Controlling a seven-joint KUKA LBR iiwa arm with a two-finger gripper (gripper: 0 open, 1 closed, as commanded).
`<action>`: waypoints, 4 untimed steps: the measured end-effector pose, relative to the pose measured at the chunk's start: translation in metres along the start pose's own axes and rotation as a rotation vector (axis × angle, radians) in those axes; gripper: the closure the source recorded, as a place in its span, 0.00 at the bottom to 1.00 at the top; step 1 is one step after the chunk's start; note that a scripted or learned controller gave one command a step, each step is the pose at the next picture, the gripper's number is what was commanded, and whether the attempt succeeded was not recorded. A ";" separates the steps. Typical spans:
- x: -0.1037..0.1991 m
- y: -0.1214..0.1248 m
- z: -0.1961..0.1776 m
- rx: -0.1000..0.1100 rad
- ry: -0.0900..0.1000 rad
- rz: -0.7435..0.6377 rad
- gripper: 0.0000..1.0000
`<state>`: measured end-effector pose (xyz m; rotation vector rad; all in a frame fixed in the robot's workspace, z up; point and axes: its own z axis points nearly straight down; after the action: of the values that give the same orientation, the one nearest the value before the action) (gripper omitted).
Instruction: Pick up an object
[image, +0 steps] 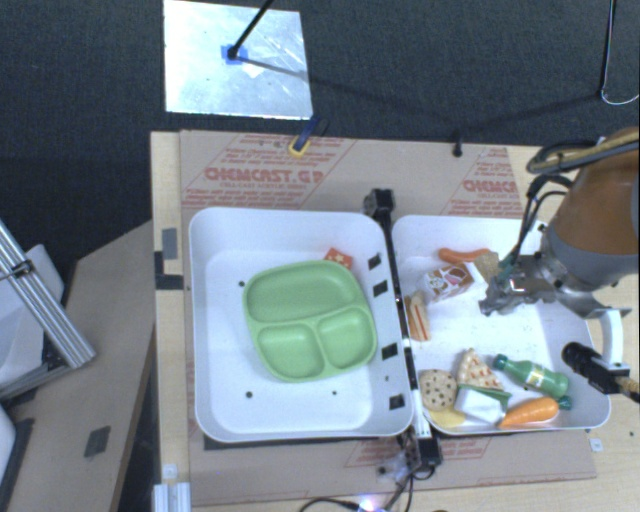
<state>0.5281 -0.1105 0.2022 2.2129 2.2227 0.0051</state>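
Note:
The right white bin (575, 318) holds several toy foods. An orange sausage (465, 255) and a small printed box (447, 282) lie at the back, with a striped bacon piece (418, 320) by the left wall. Along the front are a cookie (436, 387), a pizza slice (478, 370), a green bottle (530, 375), a carrot (530, 410) and a white-and-green block (480, 403). My gripper (503, 297) hangs over the bin's middle, right of the box and above the bottle. It touches none of the items.
The left bin (215, 300) carries a green divided plate (305, 320) with a small red block (338, 257) at its back corner. A black divider (392, 300) separates the bins. The arm's orange band (600, 200) enters from the right.

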 end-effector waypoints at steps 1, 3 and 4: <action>0.000 0.001 -0.023 0.002 0.000 0.000 1.00; 0.082 0.054 -0.033 0.002 0.003 -0.006 1.00; 0.134 0.079 -0.037 0.002 0.004 -0.006 1.00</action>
<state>0.6065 0.0237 0.2397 2.2090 2.2321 0.0071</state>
